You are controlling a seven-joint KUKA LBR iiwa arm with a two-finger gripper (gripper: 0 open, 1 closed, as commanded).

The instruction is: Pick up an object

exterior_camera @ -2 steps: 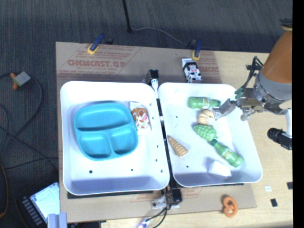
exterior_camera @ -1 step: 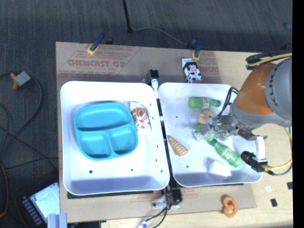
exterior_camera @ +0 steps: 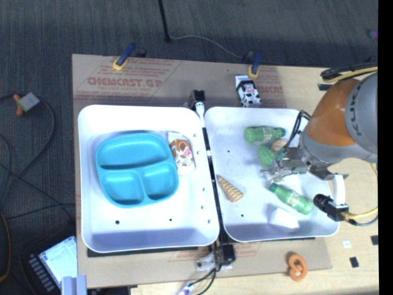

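Observation:
My gripper [exterior_camera: 277,169] is low in the right bin [exterior_camera: 245,229], on its right side, among green items. A green bottle [exterior_camera: 264,133] lies just behind it. A small green piece [exterior_camera: 267,157] sits right against the gripper's left side. Another green bottle [exterior_camera: 292,200] lies just in front of it. Nothing is visibly lifted. A ridged tan cone [exterior_camera: 229,189] lies near the bin's left wall, and a white block [exterior_camera: 284,217] rests at the front right corner.
The left bin [exterior_camera: 92,226] holds a blue divided plate [exterior_camera: 136,168] and a small brown-and-white packet [exterior_camera: 181,152]. An orange ring [exterior_camera: 297,265] lies on the bench in front of the right bin. Clamps and a small cow figure [exterior_camera: 248,92] stand behind the bins.

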